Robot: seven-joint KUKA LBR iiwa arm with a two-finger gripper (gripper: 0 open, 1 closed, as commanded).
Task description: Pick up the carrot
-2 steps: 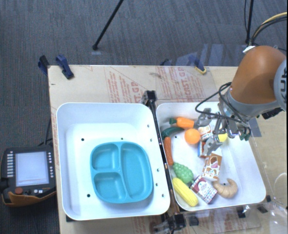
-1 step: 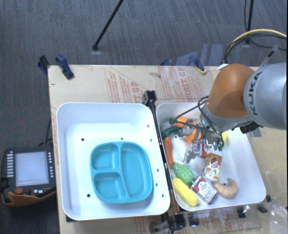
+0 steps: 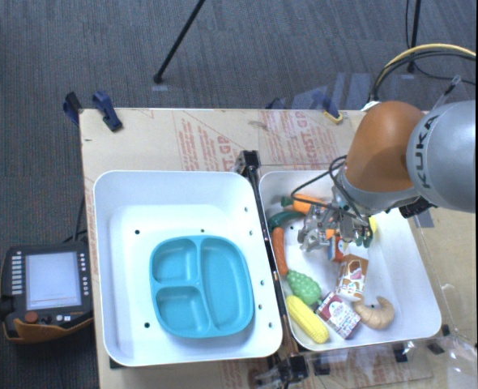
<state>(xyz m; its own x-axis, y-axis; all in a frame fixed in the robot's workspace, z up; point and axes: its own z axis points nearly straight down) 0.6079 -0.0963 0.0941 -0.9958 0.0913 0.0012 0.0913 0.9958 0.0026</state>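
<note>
The carrot (image 3: 279,251) is a slim orange piece lying along the left wall of the right bin (image 3: 409,250), with a dark green top (image 3: 284,217) at its far end. My gripper (image 3: 330,235) hangs low over the middle of that bin, a short way right of the carrot and apart from it. A small red-orange item (image 3: 336,248) sits right under the gripper, partly hidden by it. Another orange piece (image 3: 308,203) lies just behind the gripper.
The right bin also holds green grapes (image 3: 304,284), a corn cob (image 3: 308,318), a croissant (image 3: 377,313), a small box (image 3: 338,314) and a carton (image 3: 352,275). In the left bin (image 3: 121,217) lies a blue divided plate (image 3: 200,286). A pendant (image 3: 49,290) rests on the floor at left.
</note>
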